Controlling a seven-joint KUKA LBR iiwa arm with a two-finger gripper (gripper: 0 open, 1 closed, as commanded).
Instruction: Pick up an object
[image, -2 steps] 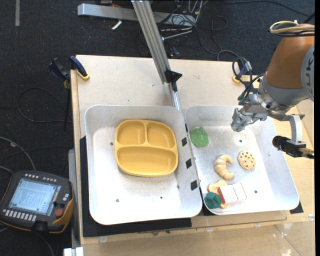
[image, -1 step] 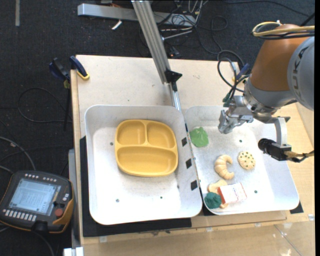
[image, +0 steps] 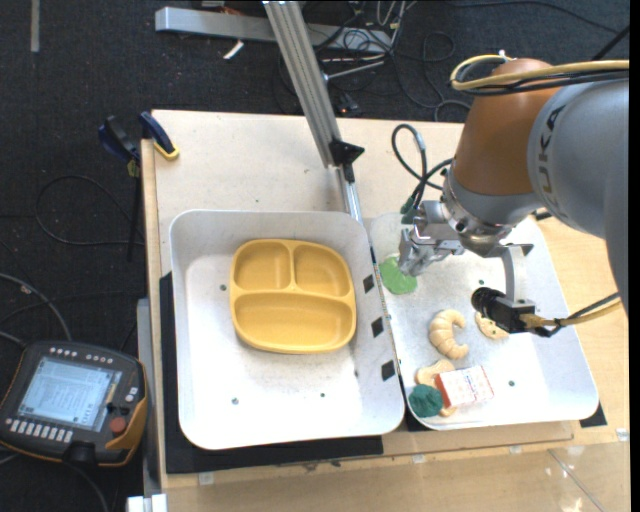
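The two-finger claw (image: 413, 258) is seen low over the right white bin (image: 560, 380), at a flat green round piece (image: 398, 279); finger state cannot be told. A yellow plastic divided tray (image: 293, 296) is seen in the left bin (image: 200, 400).

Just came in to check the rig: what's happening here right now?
The grey arm has its gripper down in the right bin, right at a flat green object near the bin's left wall. A croissant and a small red-and-white box lie nearby. The left bin holds a yellow divided tray.
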